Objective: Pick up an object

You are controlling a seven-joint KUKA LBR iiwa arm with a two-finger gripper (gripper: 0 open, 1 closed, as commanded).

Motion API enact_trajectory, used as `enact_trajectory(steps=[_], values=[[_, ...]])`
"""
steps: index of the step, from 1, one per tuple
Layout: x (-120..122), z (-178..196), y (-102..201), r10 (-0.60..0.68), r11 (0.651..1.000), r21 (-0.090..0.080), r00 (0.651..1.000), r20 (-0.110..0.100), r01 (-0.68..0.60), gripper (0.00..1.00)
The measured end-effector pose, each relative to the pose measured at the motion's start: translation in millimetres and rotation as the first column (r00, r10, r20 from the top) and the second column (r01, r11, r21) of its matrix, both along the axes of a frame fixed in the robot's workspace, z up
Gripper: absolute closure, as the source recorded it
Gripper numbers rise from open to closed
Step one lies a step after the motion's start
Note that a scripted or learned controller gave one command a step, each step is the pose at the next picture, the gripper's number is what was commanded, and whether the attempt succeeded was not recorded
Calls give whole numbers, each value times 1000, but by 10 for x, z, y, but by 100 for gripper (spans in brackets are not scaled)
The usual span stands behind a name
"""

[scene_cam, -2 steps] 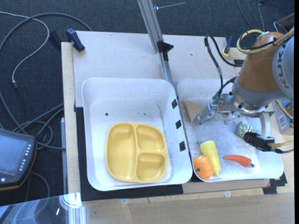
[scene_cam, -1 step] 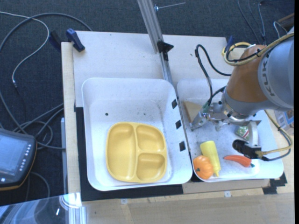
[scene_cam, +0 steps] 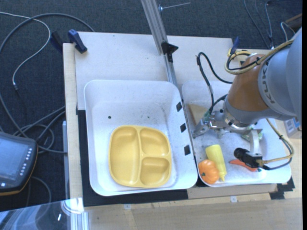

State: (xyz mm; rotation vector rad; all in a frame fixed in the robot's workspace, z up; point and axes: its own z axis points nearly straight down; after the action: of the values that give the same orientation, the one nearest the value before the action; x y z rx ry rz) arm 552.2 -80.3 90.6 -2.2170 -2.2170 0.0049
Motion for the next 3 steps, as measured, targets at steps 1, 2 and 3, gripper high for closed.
enact_trajectory(steps=[1, 2, 3], values=[[16, 129, 3, -1, 1000, 0, 1000, 6, 1, 100], [25, 560, -4, 1, 1000, -2, 1000, 11, -1, 100], [-9, 1162, 64, 2, 1000, -3, 1000, 14, -2, 100]])
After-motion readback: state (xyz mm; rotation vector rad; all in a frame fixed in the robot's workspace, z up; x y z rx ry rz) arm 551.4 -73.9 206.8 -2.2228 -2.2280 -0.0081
